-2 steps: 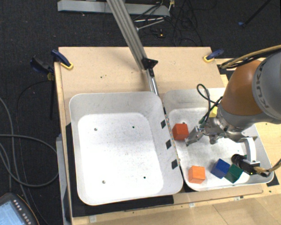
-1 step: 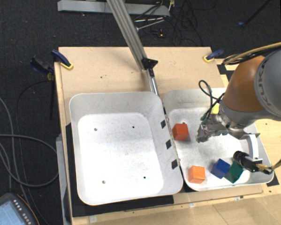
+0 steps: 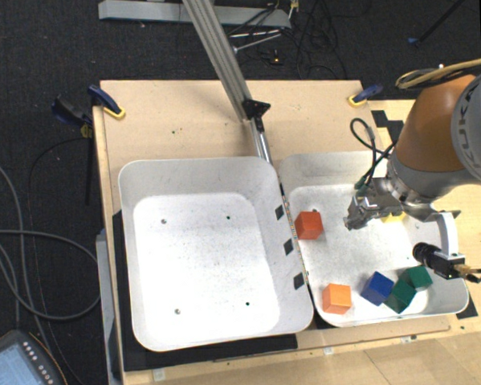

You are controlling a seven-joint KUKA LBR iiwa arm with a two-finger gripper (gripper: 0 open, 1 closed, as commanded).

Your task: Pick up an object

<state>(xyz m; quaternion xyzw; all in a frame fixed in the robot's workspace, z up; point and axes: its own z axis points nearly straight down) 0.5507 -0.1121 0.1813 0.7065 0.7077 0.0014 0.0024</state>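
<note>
In the right bin (image 3: 336, 174) lie several blocks. An orange-red block (image 3: 308, 225) sits near the bin's left wall. A lighter orange block (image 3: 337, 298) rests at the front, with a blue block (image 3: 379, 288) and two green blocks (image 3: 409, 288) to its right. My gripper (image 3: 360, 214) hangs over the middle of the right bin, about a block's width to the right of the orange-red block. Nothing shows between its fingers.
The left bin (image 3: 202, 250) lies beside the right one, with black clips on the shared wall. A slanted metal pole (image 3: 221, 52) reaches down to the bins' far junction. Clamps (image 3: 105, 102) hold the board's back corners. Cables run over the floor at left.
</note>
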